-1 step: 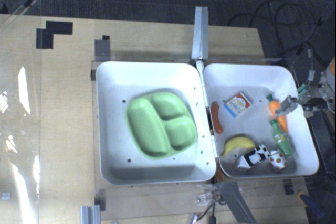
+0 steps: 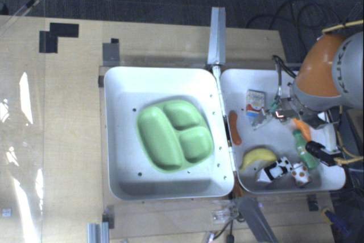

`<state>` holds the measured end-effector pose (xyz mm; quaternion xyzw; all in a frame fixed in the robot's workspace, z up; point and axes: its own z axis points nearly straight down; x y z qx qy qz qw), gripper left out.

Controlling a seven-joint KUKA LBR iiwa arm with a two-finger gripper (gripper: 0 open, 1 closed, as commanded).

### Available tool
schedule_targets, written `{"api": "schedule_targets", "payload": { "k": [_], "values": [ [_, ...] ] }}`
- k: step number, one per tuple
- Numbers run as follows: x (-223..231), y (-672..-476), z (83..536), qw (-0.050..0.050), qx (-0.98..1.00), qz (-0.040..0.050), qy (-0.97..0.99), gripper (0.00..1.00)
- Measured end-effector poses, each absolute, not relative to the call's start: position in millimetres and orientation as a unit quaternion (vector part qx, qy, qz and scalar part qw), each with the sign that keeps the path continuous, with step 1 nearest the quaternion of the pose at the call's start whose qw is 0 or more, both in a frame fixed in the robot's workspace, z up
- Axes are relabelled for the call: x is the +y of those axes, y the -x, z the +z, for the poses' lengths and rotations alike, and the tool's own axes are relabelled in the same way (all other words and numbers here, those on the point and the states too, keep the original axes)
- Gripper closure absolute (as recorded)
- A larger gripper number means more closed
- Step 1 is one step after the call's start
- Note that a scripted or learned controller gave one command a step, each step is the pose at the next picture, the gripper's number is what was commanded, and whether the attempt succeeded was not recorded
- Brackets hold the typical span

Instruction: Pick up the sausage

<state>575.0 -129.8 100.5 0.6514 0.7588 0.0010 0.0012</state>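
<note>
Obscured items, right bin
Arm (image 2: 335, 74) cut off at right edge; small printed box (image 2: 256, 101) label illegible.

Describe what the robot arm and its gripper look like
The arm is bulky, rounded and grey, with a glossy orange band above the wrist and part of dark lettering on the grey shell. The gripper is a small metallic assembly with thin dark cables looping above it.

A pale wooden bench (image 2: 68, 139) is seen from above, and two shallow white bins are carried on it side by side, the left bin (image 2: 116, 122) touching the right bin (image 2: 335, 179) along a shared edge. Black angular marks (image 2: 57, 34) are found on the bench surface near its far left part, and a metal bar (image 2: 216, 37) is laid upright behind the bins' junction.
</note>
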Motion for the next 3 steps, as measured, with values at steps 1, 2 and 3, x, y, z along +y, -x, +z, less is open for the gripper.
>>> {"api": "schedule_targets", "payload": {
  "k": [1, 2, 3],
  "values": [
    [-155.4, -628.6, 151.6, 0.003, 0.734, 0.0019, -0.679, 0.0],
    [-90.7, -604.2, 93.4, 0.003, 0.759, 0.0023, -0.651, 0.0],
    [-96.3, -554.6, 89.7, 0.005, 0.741, 0.0042, -0.672, 0.0]
  ]
}}
